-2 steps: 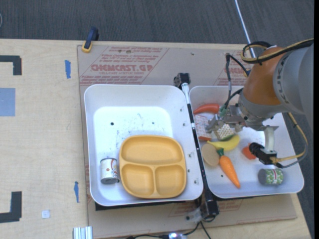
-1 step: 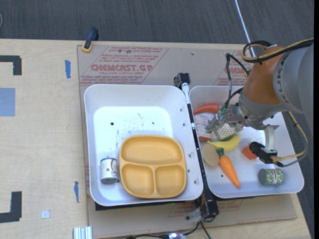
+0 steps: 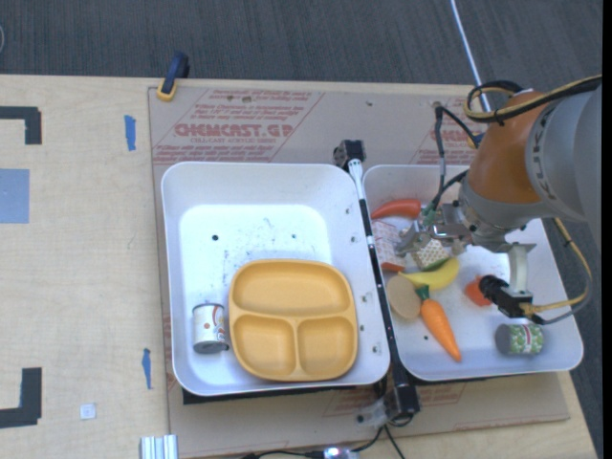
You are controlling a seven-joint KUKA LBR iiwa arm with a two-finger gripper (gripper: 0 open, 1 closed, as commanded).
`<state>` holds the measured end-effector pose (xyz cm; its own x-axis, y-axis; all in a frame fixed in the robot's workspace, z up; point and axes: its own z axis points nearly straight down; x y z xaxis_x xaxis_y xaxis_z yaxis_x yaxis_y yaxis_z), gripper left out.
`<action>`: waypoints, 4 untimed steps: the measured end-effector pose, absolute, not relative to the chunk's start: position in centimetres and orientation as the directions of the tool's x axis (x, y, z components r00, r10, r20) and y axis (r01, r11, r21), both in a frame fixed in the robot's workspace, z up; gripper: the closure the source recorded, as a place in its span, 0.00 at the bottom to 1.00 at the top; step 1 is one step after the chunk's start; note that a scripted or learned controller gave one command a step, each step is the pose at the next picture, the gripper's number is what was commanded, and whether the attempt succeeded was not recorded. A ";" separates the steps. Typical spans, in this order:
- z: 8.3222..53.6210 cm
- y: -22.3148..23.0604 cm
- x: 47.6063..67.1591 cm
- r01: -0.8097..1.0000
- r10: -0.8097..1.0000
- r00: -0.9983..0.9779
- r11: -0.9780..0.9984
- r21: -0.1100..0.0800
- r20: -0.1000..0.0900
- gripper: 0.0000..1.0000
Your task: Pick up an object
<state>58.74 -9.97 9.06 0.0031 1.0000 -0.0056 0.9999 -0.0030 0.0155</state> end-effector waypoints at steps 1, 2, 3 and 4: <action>9.8 -9.8 58.6 1.000 1.000 0.002 -0.001 0.010 -0.003 1.00; 18.5 -7.4 48.4 1.000 1.000 0.001 -0.001 -0.002 0.001 1.00; 18.4 0.0 49.7 1.000 1.000 -0.001 0.001 0.001 0.000 1.00; 15.7 -9.8 55.4 1.000 1.000 0.000 0.000 0.002 -0.002 1.00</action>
